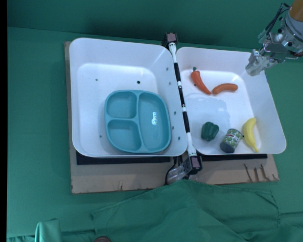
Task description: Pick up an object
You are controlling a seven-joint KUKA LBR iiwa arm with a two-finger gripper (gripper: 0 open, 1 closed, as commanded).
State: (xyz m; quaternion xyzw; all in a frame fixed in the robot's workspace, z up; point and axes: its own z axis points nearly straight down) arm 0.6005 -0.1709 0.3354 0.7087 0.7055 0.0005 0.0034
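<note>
The right bin (265,102) holds an orange carrot (201,82), an orange sausage (225,88), a dark green pepper (209,130), a small can (231,140) and a yellow banana (250,133). My gripper (254,64) hangs over the bin's far right corner, up and to the right of the sausage. Nothing shows between or below its fingers.
The left bin (91,59) bears a teal divided plate (137,121). A black-and-white bar (181,97) runs along the seam between the bins. Green cloth (192,210) bunches at the bench's front edge. Cardboard (116,178) lies under both bins.
</note>
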